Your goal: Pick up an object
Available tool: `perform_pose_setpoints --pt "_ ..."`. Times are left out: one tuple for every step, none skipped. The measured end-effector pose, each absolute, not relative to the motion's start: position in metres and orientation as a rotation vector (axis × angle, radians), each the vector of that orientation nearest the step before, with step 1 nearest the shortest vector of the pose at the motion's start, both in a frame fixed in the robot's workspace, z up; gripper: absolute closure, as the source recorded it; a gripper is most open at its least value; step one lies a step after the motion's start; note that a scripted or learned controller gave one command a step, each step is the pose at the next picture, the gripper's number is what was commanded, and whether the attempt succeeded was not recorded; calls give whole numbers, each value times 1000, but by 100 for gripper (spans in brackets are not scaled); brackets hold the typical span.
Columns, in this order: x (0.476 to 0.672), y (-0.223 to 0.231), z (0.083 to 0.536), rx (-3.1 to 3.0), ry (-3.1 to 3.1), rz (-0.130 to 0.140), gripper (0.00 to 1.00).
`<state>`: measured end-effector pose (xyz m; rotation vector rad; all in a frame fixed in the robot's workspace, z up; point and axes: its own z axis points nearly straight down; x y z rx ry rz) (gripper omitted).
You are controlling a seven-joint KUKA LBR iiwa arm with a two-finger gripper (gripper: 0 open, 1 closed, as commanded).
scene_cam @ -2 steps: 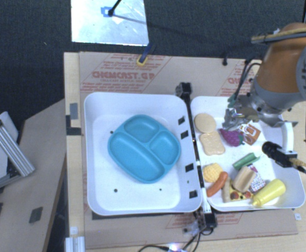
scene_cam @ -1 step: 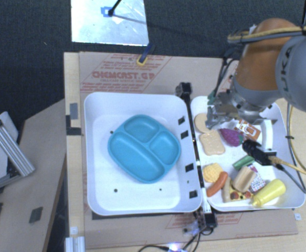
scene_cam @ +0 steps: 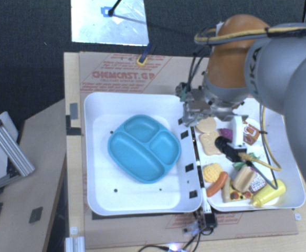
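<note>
I see the end effector [scene_cam: 200, 111] low over the far-left corner of the right bin [scene_cam: 294, 185], beside the divider; I cannot tell its state. Toy food [scene_cam: 231, 164] lies heaped in that bin: corn [scene_cam: 212, 171], sausage [scene_cam: 217, 183], yellow bottle [scene_cam: 270, 193]. The left bin [scene_cam: 97, 190] holds a blue divided plate [scene_cam: 144, 147]. Red print on the cardboard [scene_cam: 122, 73] is partly legible, roughly "CHEMCAST".

Far part of the right bin [scene_cam: 297, 192] covered by the arm [scene_cam: 278, 62], arm cut off at the right edge, gripper [scene_cam: 194, 113] fingers hidden beneath the wrist, small toys at the near right too crowded to be identified.
</note>
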<state>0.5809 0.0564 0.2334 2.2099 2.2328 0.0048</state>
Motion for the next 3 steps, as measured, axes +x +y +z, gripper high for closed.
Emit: perform_pose_setpoints --pt "575 75 214 2216 2229 0 100" --pt "579 68 233 2217 2224 4 100" --pt "578 70 215 2220 2223 -1 100"
